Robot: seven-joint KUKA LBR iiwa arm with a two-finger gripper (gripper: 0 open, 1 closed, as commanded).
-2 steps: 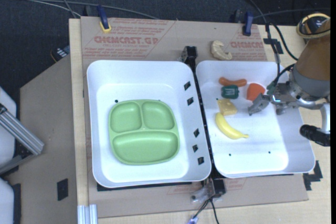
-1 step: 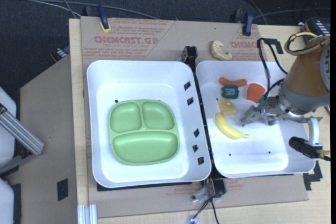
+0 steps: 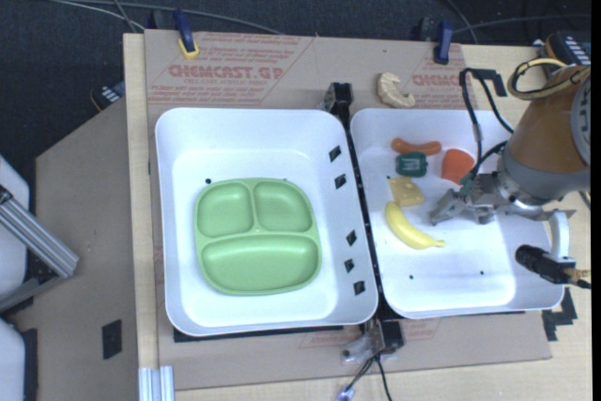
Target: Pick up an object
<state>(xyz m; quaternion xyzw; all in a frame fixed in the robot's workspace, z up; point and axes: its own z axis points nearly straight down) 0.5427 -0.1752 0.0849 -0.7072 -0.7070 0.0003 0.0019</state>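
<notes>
Green tray fills left bin; banana beside end effector.

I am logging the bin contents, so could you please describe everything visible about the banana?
The banana is a small yellow toy, smooth like plastic and gently curved. It lies flat on the floor of the right bin, running diagonally from upper left to lower right. Its upper end lies against a pale yellow wedge. The gripper hovers just to its right, apart from it.

Brown bench bearing two white bins side by side, plus a beige piece near the back edge
</notes>
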